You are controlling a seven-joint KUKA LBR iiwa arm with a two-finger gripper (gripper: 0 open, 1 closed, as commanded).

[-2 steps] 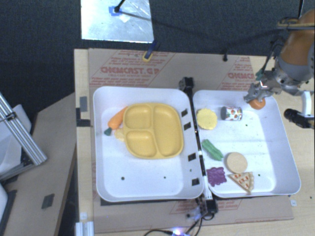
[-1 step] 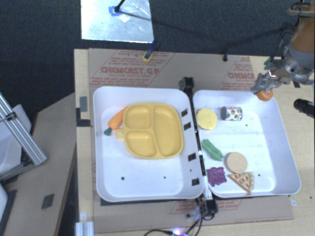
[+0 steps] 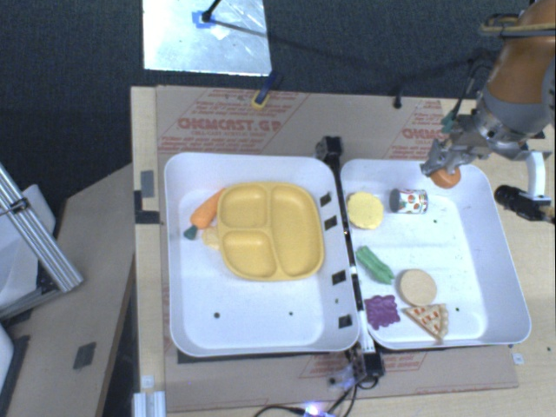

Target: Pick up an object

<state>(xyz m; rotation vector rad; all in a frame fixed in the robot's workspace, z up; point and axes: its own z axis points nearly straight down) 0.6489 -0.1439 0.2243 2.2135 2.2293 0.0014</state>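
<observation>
Camera view: tool (image 3: 441,167), grip unclear, over small orange ball (image 3: 446,178) at two o'clock; looks light, smooth, likely slippery.

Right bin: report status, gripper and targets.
Gripper over the right bin's far corner, at an orange object; grip unconfirmed. Small can beside it. Nothing blocking.

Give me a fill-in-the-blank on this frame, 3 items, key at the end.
1. The yellow divided tray lies in the ___ bin.
2. The carrot lies against the tray's ___ side.
3. The gripper is above a small ___ object at the right bin's far edge.

Missing words: left; left; orange
</observation>
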